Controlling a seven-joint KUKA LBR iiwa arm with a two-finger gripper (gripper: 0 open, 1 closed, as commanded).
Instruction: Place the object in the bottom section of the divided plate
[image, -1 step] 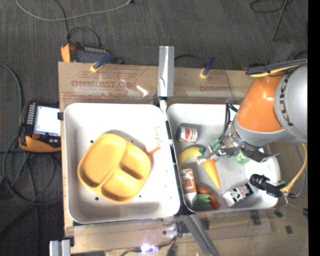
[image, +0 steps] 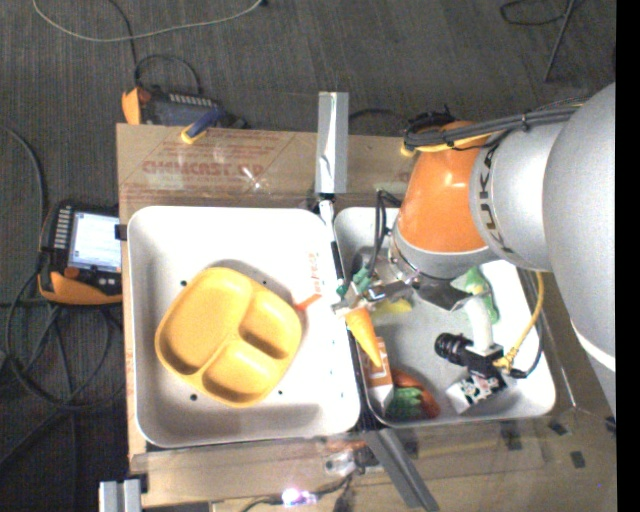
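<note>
Reach seemingly explained the pose: the two-finger gripper (image: 352, 293), its spread impossible to tell, hung over the orange cone-shaped toy carrot (image: 366, 340) in the cluttered shallow white bin (image: 530, 385), beside the neighbouring white bin (image: 150, 400) holding the yellow plastic divided plate (image: 232, 335).

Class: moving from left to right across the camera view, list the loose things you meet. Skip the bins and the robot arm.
Handheld screen unit → yellow divided plate → orange carrot-shaped toy → green toy
</note>
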